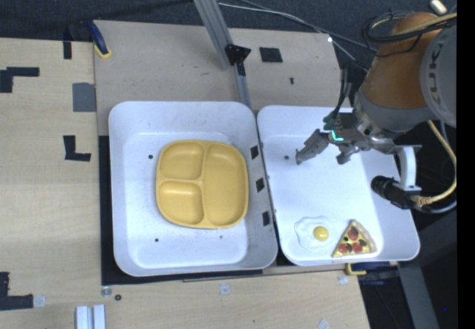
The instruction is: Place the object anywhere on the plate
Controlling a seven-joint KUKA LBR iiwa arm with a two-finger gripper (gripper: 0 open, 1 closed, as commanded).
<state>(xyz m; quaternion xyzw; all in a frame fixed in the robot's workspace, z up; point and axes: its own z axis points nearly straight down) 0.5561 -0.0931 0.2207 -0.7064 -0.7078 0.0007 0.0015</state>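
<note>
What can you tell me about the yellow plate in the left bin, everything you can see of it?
The yellow plate is a rounded-square divided dish, matte and plastic-looking, with three compartments: two smaller ones stacked on its left and one long one on its right, split by raised ridges. It lies flat and upright, slightly rotated, near the middle of the left bin, resting on the bin floor. Nothing sits in any compartment and nothing else touches it. The end effector hangs over the other bin, well away.

Plastic on a wooden bench

The yellow divided plate (202, 183) looks like smooth matt plastic; both white bins (133, 127) have a smooth, faintly glossy plastic look. The bench (44, 194) at the left of the frame is pale matt wood grain. The arm's orange band (397, 71) shines glossily.
</note>
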